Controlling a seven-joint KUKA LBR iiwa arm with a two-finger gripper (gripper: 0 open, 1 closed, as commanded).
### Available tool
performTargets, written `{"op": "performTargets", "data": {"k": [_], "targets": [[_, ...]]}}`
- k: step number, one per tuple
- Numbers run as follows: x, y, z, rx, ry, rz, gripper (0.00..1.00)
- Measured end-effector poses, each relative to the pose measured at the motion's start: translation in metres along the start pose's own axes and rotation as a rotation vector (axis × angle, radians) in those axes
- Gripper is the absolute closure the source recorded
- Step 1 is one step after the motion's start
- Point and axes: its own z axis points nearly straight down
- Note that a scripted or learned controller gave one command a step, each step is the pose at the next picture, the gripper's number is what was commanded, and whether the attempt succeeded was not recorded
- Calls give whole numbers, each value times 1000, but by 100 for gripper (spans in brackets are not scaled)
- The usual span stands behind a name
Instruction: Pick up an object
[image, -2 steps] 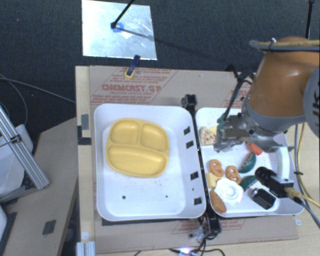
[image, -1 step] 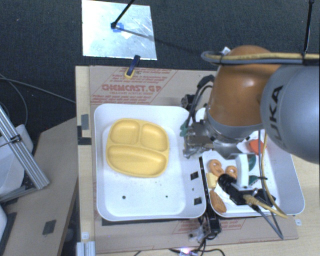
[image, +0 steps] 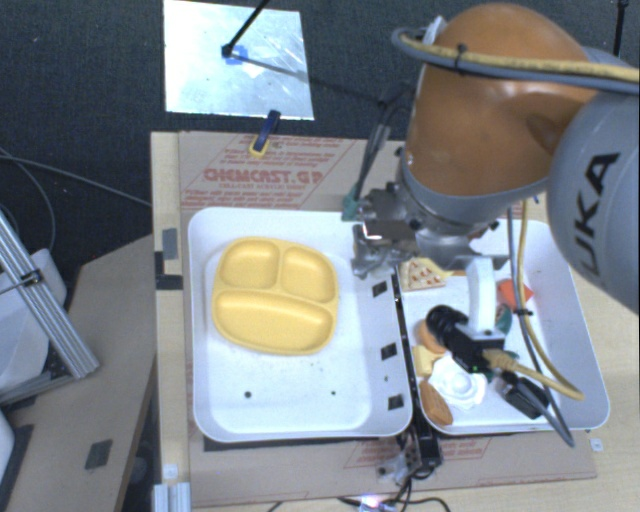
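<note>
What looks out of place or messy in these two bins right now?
The right bin is a jumble: toy food and tools lie heaped against its near left side, a black tool poking over the rim. The yellow divided plate sits alone, slightly askew, in the left bin.

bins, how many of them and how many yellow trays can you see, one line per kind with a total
white bins: 2 (left bin, right bin)
yellow divided trays: 1 (yellow tray, in the left bin)
total: 3
The right bin also holds a pile of small items, too overlapped and partly under the arm to count.
</note>
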Motion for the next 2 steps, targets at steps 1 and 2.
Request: {"op": "performTargets", "data": {"k": [1, 2], "targets": [[38, 0, -26, 7, -2, 2, 100], [36, 1, -35, 7, -4, -1, 100]]}}
